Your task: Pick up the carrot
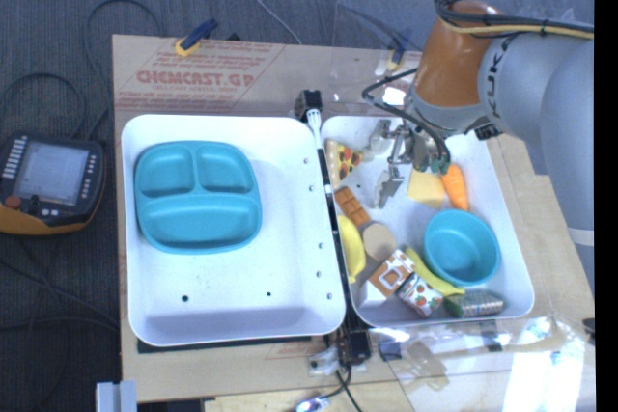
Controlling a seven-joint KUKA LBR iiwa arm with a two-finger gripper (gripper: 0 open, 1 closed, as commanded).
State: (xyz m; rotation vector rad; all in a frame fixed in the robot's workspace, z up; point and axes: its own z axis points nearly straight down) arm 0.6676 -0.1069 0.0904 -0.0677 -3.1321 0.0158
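The carrot (456, 188) is small and orange, lying in the right bin (512, 236) near its far right wall, just above a blue bowl (462, 246). A yellow cheese wedge (425, 187) touches the carrot's left side. My gripper (410, 171) hangs low over the far part of this bin, a little to the left of the carrot and above the wedge. It is open, and nothing sits between its fingers (390, 184). The carrot lies free on the bin floor.
The right bin also holds a pizza slice (340, 159), a brown block (350, 206), a banana (352, 248), a printed box (391, 275) and a can (475, 305). In the left bin (193, 294) lies a blue divided plate (198, 195).
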